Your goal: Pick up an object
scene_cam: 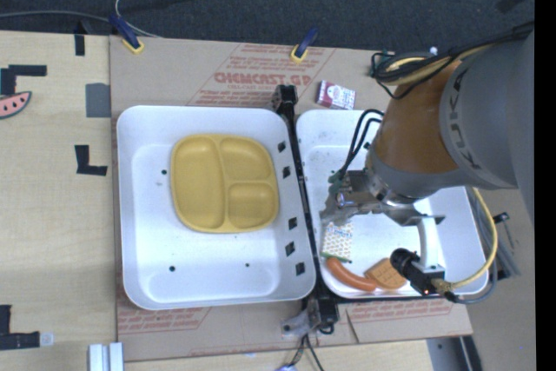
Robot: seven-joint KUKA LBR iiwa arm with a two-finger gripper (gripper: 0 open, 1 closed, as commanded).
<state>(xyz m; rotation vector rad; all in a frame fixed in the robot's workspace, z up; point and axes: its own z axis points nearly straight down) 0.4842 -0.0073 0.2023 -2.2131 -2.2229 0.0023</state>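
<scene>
- The metal two-finger gripper (341, 206) is lowered near the left wall of the right shallow white bin (460, 261), presumably for a pick.
- Its state cannot be told.
- 1 orange sausage-shaped toy (349, 275) lies at the bin's front edge, beside a small speckled white packet (338, 243).
- 1 yellow sectioned plastic tray (224, 183) sits in the left white bin (143, 256).

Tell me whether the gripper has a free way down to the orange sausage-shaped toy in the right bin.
Probably yes. The gripper hangs in the right white bin, just above the orange sausage-shaped toy near the front wall. A small white speckled item lies between them and may get bumped.
</scene>
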